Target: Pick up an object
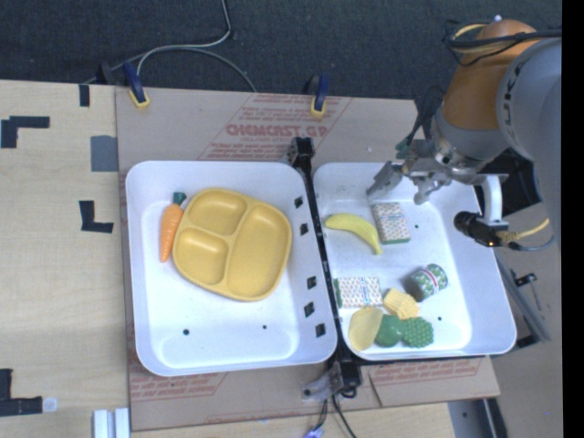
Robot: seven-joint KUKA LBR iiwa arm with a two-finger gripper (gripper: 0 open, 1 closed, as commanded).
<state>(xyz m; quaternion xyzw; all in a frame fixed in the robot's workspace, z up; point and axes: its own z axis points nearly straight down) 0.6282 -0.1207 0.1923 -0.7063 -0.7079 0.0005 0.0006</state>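
Banana [354, 232] lies in right bin [474, 272], near its left wall, beside patterned packet [391, 223]. Gripper [403, 184] hangs above, fingers spread, nothing between. Centre over banana's middle, descend straight, close gently.

You're looking at a bench [55, 272] with a cardboard sheet [274, 126] laid over it, held at the far edge by two clamps [137, 92]. On the cardboard sit two shallow white bins, left bin [151, 336] and right bin [474, 327], touching side by side.
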